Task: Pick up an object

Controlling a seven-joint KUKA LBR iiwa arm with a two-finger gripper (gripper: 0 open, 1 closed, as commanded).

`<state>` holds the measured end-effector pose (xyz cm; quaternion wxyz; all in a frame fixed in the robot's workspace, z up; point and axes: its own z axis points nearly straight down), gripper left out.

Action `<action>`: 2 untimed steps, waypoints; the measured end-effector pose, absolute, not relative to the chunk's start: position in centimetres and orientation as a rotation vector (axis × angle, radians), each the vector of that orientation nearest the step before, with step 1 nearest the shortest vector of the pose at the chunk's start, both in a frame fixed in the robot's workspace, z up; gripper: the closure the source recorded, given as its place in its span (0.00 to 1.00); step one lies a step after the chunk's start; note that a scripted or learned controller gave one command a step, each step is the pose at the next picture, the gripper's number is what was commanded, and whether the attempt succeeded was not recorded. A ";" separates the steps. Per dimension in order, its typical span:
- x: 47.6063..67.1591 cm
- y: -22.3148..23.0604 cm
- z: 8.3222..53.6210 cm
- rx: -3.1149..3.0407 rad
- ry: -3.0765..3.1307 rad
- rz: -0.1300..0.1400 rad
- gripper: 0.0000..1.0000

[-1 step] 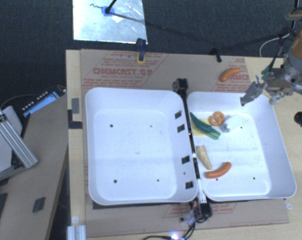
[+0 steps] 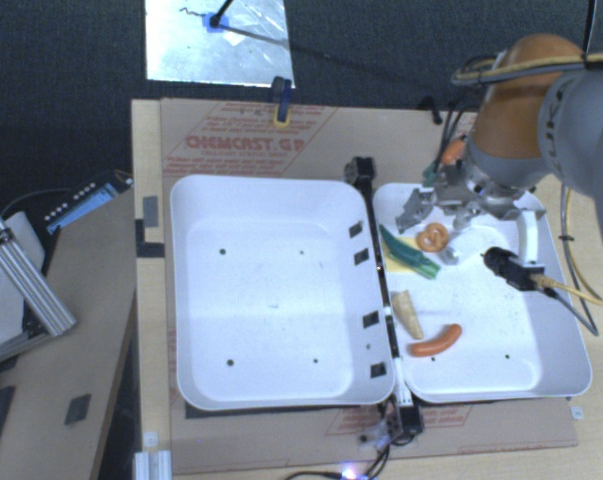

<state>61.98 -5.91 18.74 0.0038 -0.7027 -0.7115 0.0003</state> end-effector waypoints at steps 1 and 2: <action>62.1 4.0 18.5 -2.204 -2.235 -0.006 0.00; 62.2 3.2 19.6 -2.218 -2.228 -0.005 1.00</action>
